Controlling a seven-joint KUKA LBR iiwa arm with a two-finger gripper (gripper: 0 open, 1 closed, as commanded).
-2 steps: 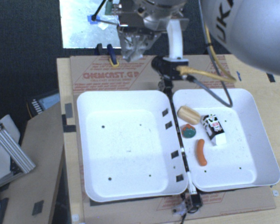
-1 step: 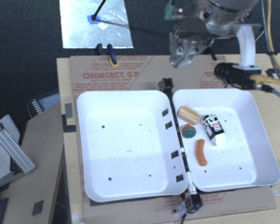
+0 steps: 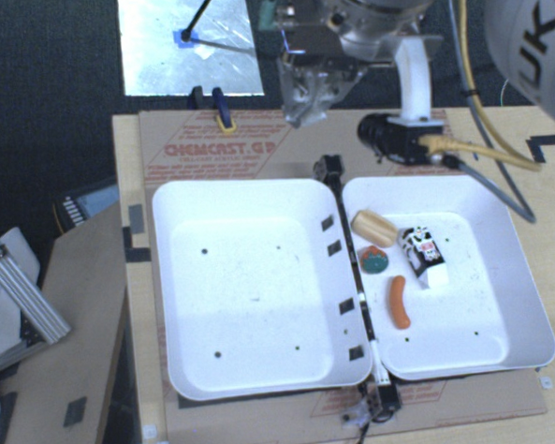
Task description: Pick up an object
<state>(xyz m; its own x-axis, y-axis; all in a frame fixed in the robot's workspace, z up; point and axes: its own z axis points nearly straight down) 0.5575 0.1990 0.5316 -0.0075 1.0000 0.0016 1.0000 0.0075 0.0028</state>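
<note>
Overhead, gripper (image 3: pixel 300 107) above the bench, grip state unclear, sausage (image 3: pixel 399 303), milk carton (image 3: pixel 424 255) in right bin (image 3: pixel 506 277)

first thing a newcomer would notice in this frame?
Probably the small cluster in the right bin: a tan cylinder, a teal and orange round piece, an orange sausage and a black-and-white cow-patterned carton, all near the divider. Next, the tool hanging above the bench's far edge, over the cardboard behind the bins.

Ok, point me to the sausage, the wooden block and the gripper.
sausage (image 3: pixel 399 303), camera view, middle of its orange length.
wooden block (image 3: pixel 373 227), camera view, centre of its tan top.
gripper (image 3: pixel 301 112), camera view, between its fingertips.
</note>
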